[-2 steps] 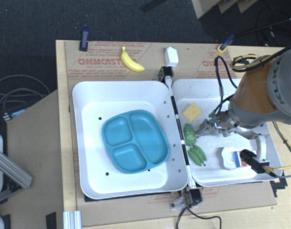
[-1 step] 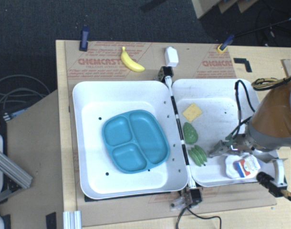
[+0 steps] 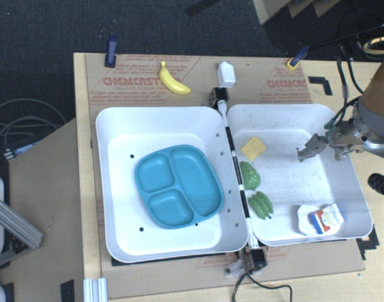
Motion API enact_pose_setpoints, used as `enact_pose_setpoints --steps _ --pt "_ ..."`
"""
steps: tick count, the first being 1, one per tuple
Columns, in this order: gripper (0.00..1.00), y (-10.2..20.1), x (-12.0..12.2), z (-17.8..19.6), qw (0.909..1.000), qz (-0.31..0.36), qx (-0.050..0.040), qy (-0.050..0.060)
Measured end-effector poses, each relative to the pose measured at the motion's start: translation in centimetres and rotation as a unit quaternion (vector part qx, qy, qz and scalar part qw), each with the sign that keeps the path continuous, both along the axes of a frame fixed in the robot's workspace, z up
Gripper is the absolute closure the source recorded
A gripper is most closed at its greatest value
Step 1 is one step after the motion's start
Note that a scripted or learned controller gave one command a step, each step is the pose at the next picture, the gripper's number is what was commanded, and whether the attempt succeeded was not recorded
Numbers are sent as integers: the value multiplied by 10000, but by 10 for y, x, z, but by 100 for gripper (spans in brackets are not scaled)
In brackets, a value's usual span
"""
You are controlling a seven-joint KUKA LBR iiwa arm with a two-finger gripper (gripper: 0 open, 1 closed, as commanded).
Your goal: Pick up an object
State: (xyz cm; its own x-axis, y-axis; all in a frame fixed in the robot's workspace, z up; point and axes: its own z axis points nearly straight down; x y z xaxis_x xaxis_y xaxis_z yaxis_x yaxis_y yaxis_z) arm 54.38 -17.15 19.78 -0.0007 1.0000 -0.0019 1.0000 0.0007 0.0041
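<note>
Front edge: closest to the camera is a cable connector (image 3: 250, 261) clipped at the bench's near rim, right where the two bins meet.
Jaws: on the gripper (image 3: 323, 145) I can see a finger sticking out to the left, but whether they're spread or pressed together, honestly can't tell from this angle. Nothing visibly between them.
Gripper spot: over the upper right part of the right bin (image 3: 286, 115), apart from every item in it.
Nearest candidate: yellow square piece (image 3: 254, 148), off to the gripper's left near the divider.
Other candidates: two green pieces, one (image 3: 250, 175) just below the yellow one and another (image 3: 261, 204) further down, both hugging the divider. Plus a white packet with red and blue print (image 3: 320, 219) in the near right corner.
Left bin: left bin (image 3: 116, 131) holds a blue divided tray (image 3: 177, 185).
Outside the bins: a banana (image 3: 173, 80) sits on the bench behind them.
Progress: my read is that nothing's picked yet. Choosing a target, lowering, closing and lifting all look still to do.
</note>
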Motion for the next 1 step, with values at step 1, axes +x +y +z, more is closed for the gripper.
enact_pose_setpoints --steps 1 --pt "0 70 71 -64 10000 6 15 17"
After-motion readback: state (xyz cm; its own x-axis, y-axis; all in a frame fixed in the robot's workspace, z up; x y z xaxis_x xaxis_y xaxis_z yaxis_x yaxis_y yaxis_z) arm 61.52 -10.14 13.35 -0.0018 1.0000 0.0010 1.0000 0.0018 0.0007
